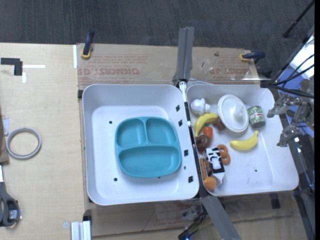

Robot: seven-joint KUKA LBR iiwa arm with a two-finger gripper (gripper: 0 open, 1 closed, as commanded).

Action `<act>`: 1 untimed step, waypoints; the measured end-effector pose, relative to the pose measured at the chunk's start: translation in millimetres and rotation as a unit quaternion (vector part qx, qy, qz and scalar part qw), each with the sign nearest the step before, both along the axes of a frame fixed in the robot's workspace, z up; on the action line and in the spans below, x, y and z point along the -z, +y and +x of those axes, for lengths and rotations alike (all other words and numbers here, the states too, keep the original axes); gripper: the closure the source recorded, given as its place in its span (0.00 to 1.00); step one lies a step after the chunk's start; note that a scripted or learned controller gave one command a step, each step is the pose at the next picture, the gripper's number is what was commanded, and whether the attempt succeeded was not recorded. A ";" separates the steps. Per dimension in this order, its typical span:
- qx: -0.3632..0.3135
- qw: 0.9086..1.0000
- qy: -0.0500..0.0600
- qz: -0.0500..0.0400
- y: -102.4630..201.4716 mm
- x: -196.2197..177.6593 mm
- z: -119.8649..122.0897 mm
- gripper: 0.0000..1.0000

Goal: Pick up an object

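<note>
Nothing picked yet, judging by how things lie. Candidates all sit in the right-hand shallow white plastic bin (pixel 280 179), crowded toward its left wall: a curved yellow banana (pixel 245 142) lying free near the bin's middle, a second yellow banana (pixel 206 120) tucked vs. the left wall, a round white domed lid-like dish (pixel 233 113) between them, a small green-labelled can (pixel 256 116) just beside the dish on its right, a small white lumpy toy (pixel 199 105) up in the corner. Below those, a pile: dark brown blob (pixel 202 142), black-and-white printed card or packet (pixel 215 161), orange round piece (pixel 210 183).

Left-hand white bin (pixel 95 149) holds a teal three-compartment plastic plate (pixel 148 147), well apart from the rest.

The grey metal gripper (pixel 290 119) appears at the right bin's far right rim, w/ its mechanism hard to read; can't tell how far the end effector is spread, and nothing visible in it.

Risks, as I judge them:
- Pile by left wall is tight: a grab there may pinch two items, or hit the wall/divider.
- White dish is wide + smooth, prob. slips.
- Can may roll if nudged.
- Free banana looks safest, but curved: an off-centre grab could spin it out.
</note>
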State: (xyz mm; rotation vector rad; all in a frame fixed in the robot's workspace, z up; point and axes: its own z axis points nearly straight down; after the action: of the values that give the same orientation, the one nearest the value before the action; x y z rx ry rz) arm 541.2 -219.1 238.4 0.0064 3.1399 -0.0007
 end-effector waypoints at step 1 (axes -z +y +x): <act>0.034 0.999 0.000 0.000 -2.3 146.5 -33.0 0.00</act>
State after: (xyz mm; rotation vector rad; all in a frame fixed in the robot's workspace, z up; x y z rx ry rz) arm 508.2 -221.4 91.9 0.1140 3.1376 -0.0013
